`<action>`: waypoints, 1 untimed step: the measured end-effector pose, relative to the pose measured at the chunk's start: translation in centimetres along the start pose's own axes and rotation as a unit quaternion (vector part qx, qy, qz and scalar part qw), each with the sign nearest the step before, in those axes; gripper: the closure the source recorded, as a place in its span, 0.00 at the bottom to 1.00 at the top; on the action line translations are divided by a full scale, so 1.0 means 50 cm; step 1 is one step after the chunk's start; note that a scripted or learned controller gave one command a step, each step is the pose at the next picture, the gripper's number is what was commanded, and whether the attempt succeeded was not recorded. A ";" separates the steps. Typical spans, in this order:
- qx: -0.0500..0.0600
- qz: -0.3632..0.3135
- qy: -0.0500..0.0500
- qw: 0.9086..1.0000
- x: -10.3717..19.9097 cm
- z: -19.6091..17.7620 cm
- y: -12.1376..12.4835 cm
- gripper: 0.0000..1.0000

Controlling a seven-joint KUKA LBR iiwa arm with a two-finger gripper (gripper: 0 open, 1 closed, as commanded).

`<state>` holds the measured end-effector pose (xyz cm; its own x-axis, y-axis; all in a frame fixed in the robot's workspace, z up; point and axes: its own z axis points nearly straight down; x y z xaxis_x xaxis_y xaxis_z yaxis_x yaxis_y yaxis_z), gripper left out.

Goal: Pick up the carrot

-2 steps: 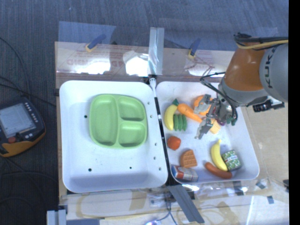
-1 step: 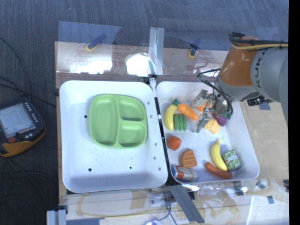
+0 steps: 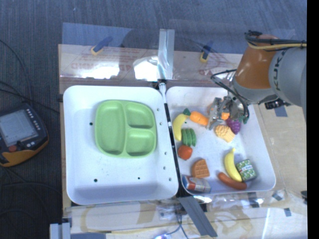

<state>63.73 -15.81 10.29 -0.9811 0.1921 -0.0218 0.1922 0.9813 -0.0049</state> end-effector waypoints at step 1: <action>-0.003 -0.122 0.003 0.993 0.077 -0.294 0.053 1.00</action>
